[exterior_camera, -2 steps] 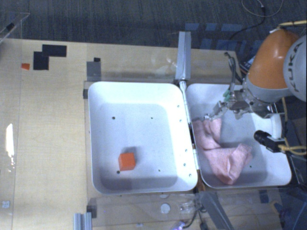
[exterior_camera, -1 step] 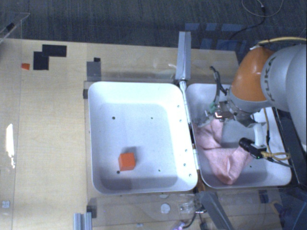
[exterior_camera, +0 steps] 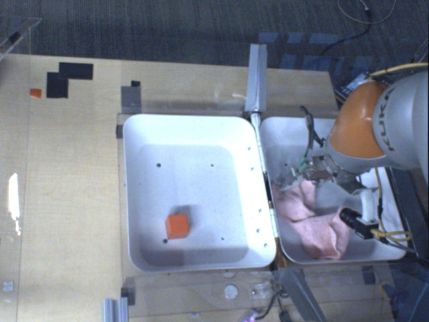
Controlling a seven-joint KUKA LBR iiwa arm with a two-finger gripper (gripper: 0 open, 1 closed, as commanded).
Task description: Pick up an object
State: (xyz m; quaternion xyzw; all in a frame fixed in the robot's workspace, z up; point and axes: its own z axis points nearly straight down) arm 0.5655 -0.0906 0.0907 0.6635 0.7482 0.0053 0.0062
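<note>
A small orange block [exterior_camera: 177, 226] lies in the left white bin [exterior_camera: 144, 180], near its front. A crumpled pink cloth [exterior_camera: 314, 225] fills the front part of the right white bin [exterior_camera: 285, 136]. My gripper [exterior_camera: 299, 174] hangs low over the right bin, right at the cloth's back edge, with the grey arm and its orange band [exterior_camera: 354, 129] reaching in from the right. The arm hides the right part of that bin.
A metal post [exterior_camera: 257, 79] stands behind the seam between the two bins. Black blocks [exterior_camera: 66, 78] and a small orange tile [exterior_camera: 35, 93] lie on the wooden bench at far left. Cables [exterior_camera: 375, 220] trail along the right bin's right side.
</note>
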